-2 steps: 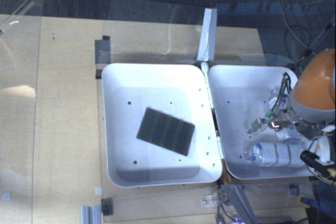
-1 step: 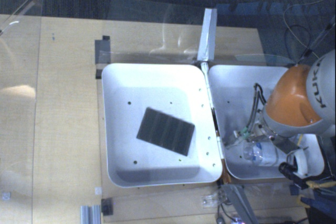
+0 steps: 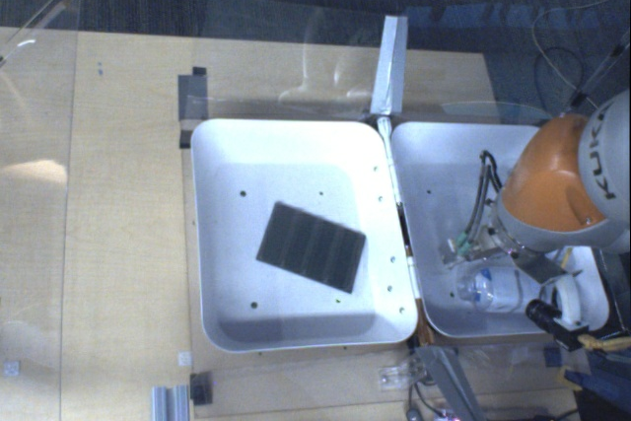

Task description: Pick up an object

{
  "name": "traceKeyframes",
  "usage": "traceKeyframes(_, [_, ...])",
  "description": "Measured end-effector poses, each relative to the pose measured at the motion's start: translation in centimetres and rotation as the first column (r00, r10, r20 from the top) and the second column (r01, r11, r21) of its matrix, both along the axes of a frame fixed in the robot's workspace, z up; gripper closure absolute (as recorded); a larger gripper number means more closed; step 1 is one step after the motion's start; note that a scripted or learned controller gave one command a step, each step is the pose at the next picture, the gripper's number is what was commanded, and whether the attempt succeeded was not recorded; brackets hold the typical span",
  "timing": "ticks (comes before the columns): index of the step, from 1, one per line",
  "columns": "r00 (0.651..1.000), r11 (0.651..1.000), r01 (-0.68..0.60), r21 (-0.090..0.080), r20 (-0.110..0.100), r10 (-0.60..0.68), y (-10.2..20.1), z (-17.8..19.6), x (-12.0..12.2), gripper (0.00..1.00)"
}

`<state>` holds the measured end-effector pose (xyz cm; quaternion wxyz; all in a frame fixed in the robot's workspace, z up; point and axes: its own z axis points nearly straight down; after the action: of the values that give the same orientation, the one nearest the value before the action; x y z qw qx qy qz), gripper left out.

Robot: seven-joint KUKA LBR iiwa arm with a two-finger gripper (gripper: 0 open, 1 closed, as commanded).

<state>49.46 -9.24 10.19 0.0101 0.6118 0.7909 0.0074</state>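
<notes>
Clear plastic bottle [image 3: 490, 289], lying in rt bin [image 3: 434, 212], under arm [image 3: 557, 182]

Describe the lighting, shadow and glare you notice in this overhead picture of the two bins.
Camera view: soft, even lighting; the left shallow white bin shades grey along its lower inner wall; the flat dark grey ribbed rectangular pad casts almost no shadow; pale reflections streak the clear plastic sheet at left; the small clear plastic object under the grey-and-orange arm looks blurred.

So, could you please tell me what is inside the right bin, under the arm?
The right bin holds a clear plastic bottle lying beneath the arm. The arm covers much of that bin, so anything else there is hidden.
</notes>
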Motion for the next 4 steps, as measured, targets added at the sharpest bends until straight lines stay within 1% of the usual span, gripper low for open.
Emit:
traceKeyframes(1, [1.000, 1.000, 0.000, 0.000, 0.000, 0.000, 0.0, 0.0, 0.0, 0.00])
traceKeyframes(2, [1.000, 1.000, 0.011, 0.000, -0.010, -0.011, -1.1, -1.2, 7.1, 0.00])
traceKeyframes(3, [1.000, 1.000, -0.009, 0.000, -0.014, 0.009, 0.3, -1.3, 13.5, 0.00])
traceKeyframes(4, [1.000, 1.000, 0.000, 0.000, -0.017, 0.000, -4.9, 6.8, 8.9, 0.00])
